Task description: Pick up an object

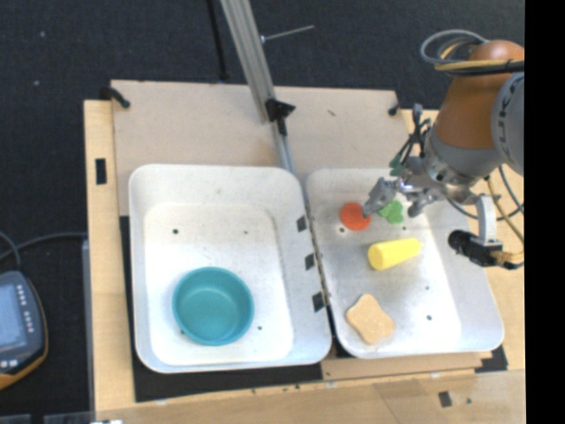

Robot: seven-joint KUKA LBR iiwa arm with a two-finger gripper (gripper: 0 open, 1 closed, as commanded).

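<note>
My gripper (399,201) hangs over the upper part of the right bin (459,312), its fingers spread to either side of a small green object (391,210). Whether the fingers touch the green object I cannot tell. A round orange-red object (355,217) lies just left of the green one. A yellow cylinder (394,253) lies below them, near the bin's middle. A tan, bread-like piece (370,319) rests near the right bin's front edge. A teal bowl (213,305) sits in the left bin (159,210), toward its front.
A slanted metal rail (256,64) runs from the top of the view down to the gap between the bins. A black fitting (477,247) sticks in over the right bin's right side. A handheld device (18,325) lies off the bench at far left.
</note>
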